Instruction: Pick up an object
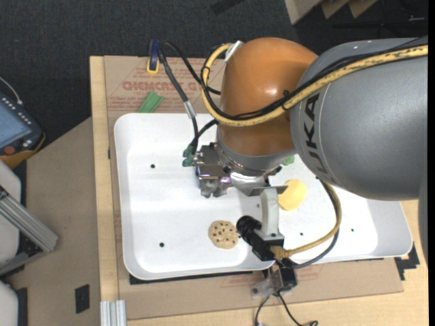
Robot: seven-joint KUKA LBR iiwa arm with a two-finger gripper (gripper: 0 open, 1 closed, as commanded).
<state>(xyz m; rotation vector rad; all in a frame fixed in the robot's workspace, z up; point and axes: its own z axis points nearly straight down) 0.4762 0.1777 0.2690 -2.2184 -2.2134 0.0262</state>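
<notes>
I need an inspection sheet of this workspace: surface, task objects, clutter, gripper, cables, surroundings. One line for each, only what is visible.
Surface: white bin on a cardboard sheet.
Task objects: cookie and a yellow piece lying in the bin.
Clutter: green piece on the cardboard, outside the bin.
Gripper: gripper low over the bin, beside the cookie; finger state hidden.
Cables: black and yellow cables run along the arm.
Surroundings: dark floor, metal rail at left.

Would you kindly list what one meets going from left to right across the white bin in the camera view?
Bin's left rim → cookie → black cylindrical part on the arm's mount → yellow object. The gripper hangs over the bin's middle, and its place in the order overlaps the cookie's.
</notes>
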